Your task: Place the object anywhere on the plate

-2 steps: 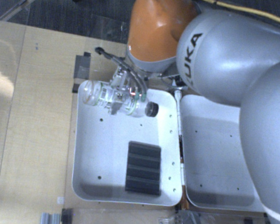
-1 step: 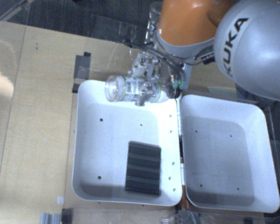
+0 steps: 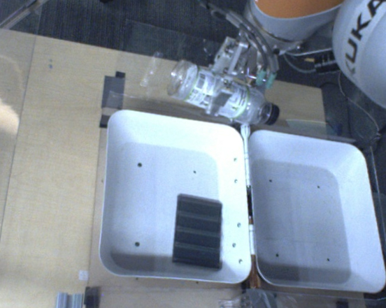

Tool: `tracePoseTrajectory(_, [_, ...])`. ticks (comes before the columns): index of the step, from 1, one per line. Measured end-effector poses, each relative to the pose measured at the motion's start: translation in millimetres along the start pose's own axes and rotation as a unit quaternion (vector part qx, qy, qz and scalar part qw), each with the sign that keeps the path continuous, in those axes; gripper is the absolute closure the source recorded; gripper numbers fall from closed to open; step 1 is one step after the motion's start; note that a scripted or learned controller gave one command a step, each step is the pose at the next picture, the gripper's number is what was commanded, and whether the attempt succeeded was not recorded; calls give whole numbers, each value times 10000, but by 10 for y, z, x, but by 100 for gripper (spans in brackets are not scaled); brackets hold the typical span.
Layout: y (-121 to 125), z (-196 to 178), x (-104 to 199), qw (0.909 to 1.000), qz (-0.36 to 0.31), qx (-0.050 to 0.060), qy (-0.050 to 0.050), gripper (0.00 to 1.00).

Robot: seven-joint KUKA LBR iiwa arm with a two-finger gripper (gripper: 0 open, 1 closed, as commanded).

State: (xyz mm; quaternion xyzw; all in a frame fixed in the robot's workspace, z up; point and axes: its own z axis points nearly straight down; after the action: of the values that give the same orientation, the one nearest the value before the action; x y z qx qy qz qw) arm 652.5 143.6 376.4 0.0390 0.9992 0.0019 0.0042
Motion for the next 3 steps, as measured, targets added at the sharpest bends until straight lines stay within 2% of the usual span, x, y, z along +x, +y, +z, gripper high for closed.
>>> tracePoseTrajectory(1, [-151,981,337,9786,-2059,-3,25,100])
tracePoseTrajectory(2, [920,1204,155,9784,-2067,-9,17,100])
tracePoseTrajectory(3, [318,353,139,9920,-1262,-2,4,100])
